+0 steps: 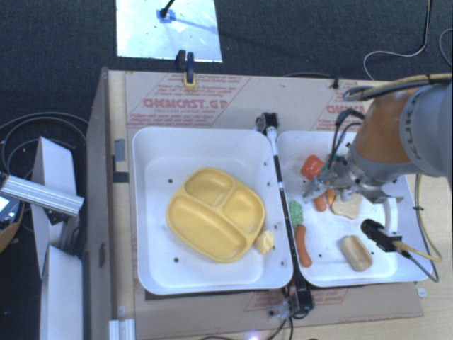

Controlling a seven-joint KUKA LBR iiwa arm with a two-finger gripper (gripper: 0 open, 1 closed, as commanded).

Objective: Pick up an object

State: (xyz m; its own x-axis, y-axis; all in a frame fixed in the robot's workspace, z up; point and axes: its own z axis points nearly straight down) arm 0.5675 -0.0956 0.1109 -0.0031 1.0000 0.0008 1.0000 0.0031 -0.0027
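Camera view, what's the arm doing?
— It reaches in from the right, orange band above the wrist, bent down over the right bin (403, 278).
— And the gripper (324, 190)?
— Low among the toy food, just beside a small orange piece (320, 204) and a toast slice (346, 207). I cannot tell how wide it stands or whether it grips anything.
— Other objects?
— A red piece (311, 166), sausage (303, 245), bread roll (356, 253); a yellow tray (216, 213) in the left bin (145, 190).

1. A grey metal sheet (168, 18) lies on dark carpet beyond the bench.
2. White boxes (55, 190) stand left of the bench.
3. Black cables (21, 129) loop beside them.
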